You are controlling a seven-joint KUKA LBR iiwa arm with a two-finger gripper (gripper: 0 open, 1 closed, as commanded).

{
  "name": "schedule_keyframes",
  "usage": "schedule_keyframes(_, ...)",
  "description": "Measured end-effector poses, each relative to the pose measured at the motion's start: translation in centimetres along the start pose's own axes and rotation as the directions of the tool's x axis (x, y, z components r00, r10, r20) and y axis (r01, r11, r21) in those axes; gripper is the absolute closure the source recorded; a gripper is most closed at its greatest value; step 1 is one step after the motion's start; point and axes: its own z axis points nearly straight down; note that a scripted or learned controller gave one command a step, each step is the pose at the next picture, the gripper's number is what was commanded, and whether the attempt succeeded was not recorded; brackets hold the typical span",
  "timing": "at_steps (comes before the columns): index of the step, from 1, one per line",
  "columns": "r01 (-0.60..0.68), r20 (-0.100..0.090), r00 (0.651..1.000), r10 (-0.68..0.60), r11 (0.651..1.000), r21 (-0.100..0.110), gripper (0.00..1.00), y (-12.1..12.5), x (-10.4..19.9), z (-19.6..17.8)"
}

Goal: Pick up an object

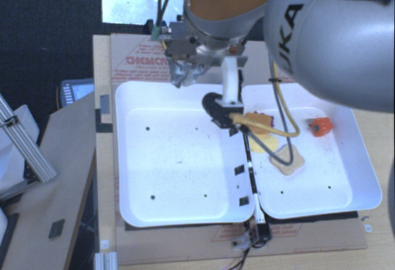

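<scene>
My gripper [181, 79] hangs over the far rim of the left bin [133, 157], near its back right corner. The view shows nothing between its fingers. In the right bin [345, 194] lie a small orange-red object [320, 126] at the back, a tan toast-like slice [287, 162] near the middle, a flat yellow piece [266, 141] beside it, and a brownish-orange item [260, 120] close to the divide between the bins. The gripper is well left of all of them and higher up.
The grey arm fills the upper right and overhangs the back of the right bin. A cardboard sheet [139, 62] lies under both bins. An aluminium rail [24, 145] leans at the far left, off the bench.
</scene>
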Motion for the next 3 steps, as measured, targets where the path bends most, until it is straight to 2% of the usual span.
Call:
schedule_keyframes(1,0.005,-0.006,1.000,-0.005,1.000,-0.013,1.00,1.6,0.0,-13.9)
schedule_keyframes(2,-0.003,0.002,1.000,0.003,1.000,0.007,1.00,-2.1,-6.4,-9.5)
schedule_keyframes(3,0.007,-0.001,1.000,-0.007,1.000,0.001,1.00,0.9,-1.9,-10.4)
